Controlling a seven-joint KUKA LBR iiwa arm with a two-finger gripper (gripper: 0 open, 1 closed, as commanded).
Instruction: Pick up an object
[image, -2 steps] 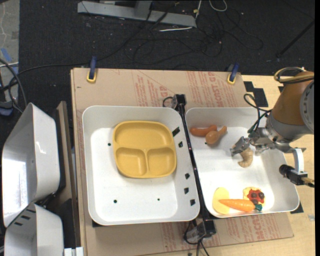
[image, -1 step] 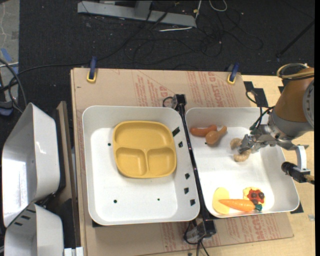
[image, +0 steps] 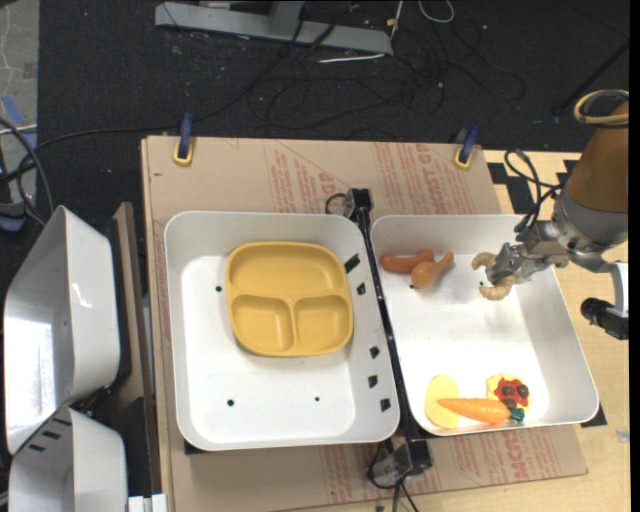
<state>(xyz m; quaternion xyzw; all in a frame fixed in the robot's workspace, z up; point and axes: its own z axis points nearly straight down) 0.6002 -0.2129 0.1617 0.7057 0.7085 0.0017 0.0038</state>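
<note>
My gripper (image: 507, 266) hangs low over the far right part of the right bin (image: 560, 330), with the orange-banded arm (image: 600, 180) behind it. A tan curved toy (image: 493, 290) lies right at the gripper's tip and is partly hidden by it. Whether the toy is in its grasp is not visible. An orange sausage (image: 405, 262) and a small orange lump (image: 428, 272) lie at the far left of this bin. Along the near edge sit a carrot (image: 474, 408) on a yellow piece (image: 441, 392) and a red and yellow toy (image: 510, 390).
The left bin (image: 200, 400) holds a yellow divided plate (image: 290, 298). A black divider strip (image: 378, 320) runs between the bins. White containers (image: 55, 310) stand off the bench to the left. Cables lie beyond the far edge.
</note>
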